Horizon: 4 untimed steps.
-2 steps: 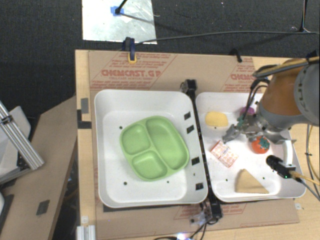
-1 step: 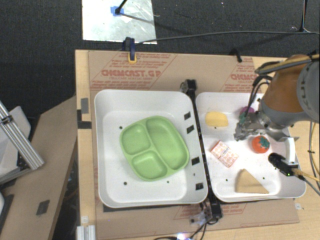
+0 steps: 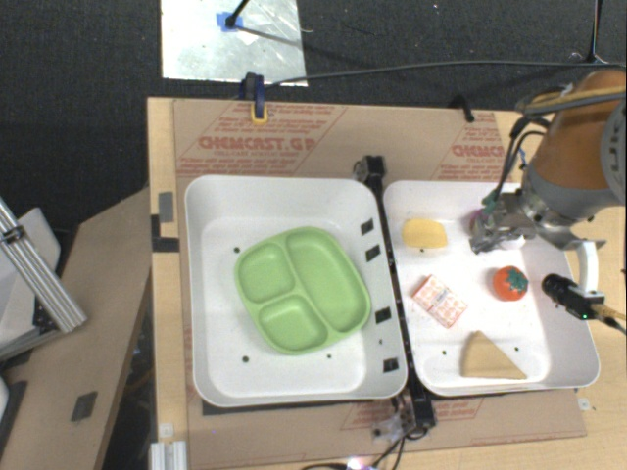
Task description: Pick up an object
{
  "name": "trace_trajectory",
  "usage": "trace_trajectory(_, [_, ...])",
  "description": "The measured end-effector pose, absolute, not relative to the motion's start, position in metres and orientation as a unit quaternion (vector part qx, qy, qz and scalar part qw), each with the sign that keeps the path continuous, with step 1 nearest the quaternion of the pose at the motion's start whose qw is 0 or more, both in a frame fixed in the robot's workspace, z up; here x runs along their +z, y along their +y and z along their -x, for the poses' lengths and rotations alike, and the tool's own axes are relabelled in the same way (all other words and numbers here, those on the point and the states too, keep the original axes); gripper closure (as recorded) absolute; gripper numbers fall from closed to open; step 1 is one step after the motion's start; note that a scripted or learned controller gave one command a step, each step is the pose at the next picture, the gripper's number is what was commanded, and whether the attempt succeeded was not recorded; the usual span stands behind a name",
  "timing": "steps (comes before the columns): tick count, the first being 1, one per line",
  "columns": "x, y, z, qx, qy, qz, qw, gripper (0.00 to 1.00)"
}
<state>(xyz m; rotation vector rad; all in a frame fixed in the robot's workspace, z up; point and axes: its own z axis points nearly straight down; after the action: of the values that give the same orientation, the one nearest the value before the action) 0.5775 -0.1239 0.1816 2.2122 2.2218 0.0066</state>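
Bench surface and the items resting on it

The bench (image 3: 323,130) is covered by a tan sheet printed with red lettering — two shallow white bins are set on it side by side, touching along their inner edges. The left bin (image 3: 211,204) and the right bin (image 3: 578,355) are joined by black clips (image 3: 382,313) along the seam. A blue-and-yellow clamp (image 3: 255,96) is fixed at the far edge.

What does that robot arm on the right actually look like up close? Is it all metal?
The arm is a thick rounded grey body with a broad orange band above the wrist. Thin dark cables loop alongside it. At its end sits the gripper, a small cluster of dull grey metal parts. Whether the shell is metal cannot be told.
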Motion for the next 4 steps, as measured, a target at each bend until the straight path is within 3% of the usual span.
trace_trajectory(1, [0.229, -0.119, -0.573, 0.0020, 0.709, -0.705, 0.003, 1.00])
trace_trajectory(2, [0.246, -0.119, -0.574, 0.0011, 0.709, -0.705, 0.002, 1.00])
trace_trajectory(4, [0.240, -0.007, -0.600, 0.0021, 0.711, -0.703, 0.000, 1.00])
